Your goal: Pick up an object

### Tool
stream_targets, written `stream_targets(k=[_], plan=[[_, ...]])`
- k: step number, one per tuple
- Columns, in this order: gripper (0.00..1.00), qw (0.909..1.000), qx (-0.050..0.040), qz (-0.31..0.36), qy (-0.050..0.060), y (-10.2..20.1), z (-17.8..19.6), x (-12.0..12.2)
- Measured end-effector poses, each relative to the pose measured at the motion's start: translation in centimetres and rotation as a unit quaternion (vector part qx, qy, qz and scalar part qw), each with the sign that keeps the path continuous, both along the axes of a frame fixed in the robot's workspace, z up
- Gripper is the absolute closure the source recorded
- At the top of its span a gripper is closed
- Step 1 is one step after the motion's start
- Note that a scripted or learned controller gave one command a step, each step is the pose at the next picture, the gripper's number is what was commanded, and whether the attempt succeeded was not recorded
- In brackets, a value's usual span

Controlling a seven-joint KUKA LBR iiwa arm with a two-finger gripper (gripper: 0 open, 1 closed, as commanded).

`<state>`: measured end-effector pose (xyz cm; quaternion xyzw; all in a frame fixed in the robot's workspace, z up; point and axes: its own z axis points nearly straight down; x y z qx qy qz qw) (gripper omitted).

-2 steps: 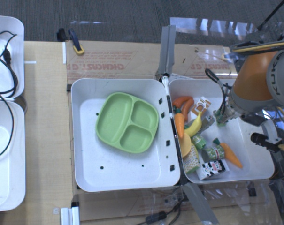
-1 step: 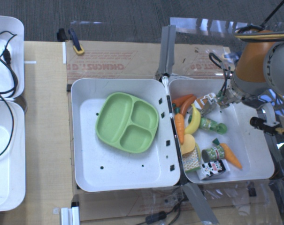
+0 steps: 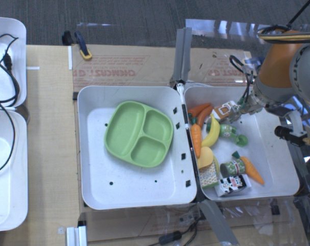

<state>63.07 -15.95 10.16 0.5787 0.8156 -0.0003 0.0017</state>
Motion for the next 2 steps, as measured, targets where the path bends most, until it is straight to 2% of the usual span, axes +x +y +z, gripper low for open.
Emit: stream_targets(k=[1,2], plan=[[0.0,1.0,-0.0001,0.0,0.0,-0.02,0.0,-0.01],[1.0,1.0,-0.0007,0.0,-0.001,-0.06,0.96,0.06]])
